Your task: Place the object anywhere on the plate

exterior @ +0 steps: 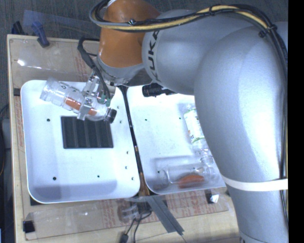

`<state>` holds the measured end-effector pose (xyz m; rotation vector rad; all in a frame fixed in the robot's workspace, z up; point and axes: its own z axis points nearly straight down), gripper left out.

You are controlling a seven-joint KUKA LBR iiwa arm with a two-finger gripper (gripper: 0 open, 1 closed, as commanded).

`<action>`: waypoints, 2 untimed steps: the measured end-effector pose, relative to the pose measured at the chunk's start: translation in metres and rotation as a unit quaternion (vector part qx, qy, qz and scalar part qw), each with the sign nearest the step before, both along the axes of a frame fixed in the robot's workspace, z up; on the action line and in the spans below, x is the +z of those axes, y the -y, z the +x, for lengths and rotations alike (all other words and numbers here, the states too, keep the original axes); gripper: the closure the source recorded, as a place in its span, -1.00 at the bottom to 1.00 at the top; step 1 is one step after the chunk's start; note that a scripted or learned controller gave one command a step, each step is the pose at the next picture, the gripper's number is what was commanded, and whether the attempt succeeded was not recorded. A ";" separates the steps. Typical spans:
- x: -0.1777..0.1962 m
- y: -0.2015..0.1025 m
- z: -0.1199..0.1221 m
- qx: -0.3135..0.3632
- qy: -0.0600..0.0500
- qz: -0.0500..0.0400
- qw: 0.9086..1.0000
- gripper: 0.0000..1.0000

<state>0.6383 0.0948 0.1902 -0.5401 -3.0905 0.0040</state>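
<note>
A black ribbed plate (87,132) lies flat in the middle of the left bin (40,181). Just above the plate's upper edge is my gripper (93,106), reaching down from the orange wrist. It is shut on one end of a clear plastic bottle with an orange band (61,96). The bottle sticks out to the upper left, tilted, over the bin floor beyond the plate's top-left corner. The bottle's gripped end is partly hidden by the fingers.
The right bin (152,135) holds a clear bottle with a white label (193,126) and another clear bottle with an orange part (188,176) near its front edge. The big grey arm covers the right bin's far side. A ridge divides the two bins.
</note>
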 end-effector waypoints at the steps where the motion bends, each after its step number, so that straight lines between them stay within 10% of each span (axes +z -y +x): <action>1: 0.041 0.032 -0.001 0.014 0.002 0.000 1.000 1.00; 2: 0.008 0.024 -0.021 0.143 0.000 0.001 0.990 1.00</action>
